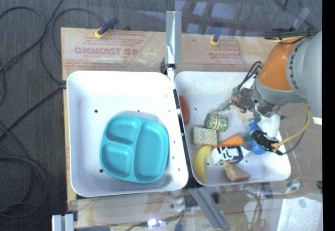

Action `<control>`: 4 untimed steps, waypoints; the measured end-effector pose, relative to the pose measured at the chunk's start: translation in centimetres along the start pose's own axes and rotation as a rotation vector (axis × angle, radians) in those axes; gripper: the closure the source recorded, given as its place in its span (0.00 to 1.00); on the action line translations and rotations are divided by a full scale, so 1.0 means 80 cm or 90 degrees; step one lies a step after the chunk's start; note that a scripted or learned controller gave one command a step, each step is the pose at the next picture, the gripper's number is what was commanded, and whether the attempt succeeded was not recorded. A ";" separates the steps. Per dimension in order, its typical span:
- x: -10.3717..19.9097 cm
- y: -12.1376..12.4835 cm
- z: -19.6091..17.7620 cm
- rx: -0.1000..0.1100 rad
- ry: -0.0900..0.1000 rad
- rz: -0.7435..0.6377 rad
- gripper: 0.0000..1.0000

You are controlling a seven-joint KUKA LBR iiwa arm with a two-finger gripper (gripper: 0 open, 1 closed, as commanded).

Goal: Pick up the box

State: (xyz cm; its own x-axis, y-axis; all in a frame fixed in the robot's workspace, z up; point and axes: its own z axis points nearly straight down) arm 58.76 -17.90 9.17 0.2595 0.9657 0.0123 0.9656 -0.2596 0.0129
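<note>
Hovering claw (250, 114) right of the box (204, 135) in right bin (201, 88)

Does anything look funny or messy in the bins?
A little. The can lies tipped on its side in the right bin, crowded against the box, carrot and banana. Nothing looks spilled or broken.

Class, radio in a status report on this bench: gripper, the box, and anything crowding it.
Gripper low over right bin, finger state unclear. Box lies free in that bin, untouched. Crowded: can above, banana below, carrot alongside.
</note>
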 end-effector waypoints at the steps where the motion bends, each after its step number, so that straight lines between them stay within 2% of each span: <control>1: 0.086 0.025 0.004 0.001 -0.008 0.004 0.00; 2: -0.049 -0.088 -0.037 0.010 -0.008 0.067 0.00; 3: 0.071 -0.051 0.003 -0.001 -0.008 0.152 0.00; 4: 0.086 -0.007 0.004 0.003 -0.010 0.056 0.00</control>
State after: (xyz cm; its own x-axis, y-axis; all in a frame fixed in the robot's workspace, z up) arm 60.01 -11.12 8.92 0.3431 0.9393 -0.0019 0.9393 -0.3431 0.0075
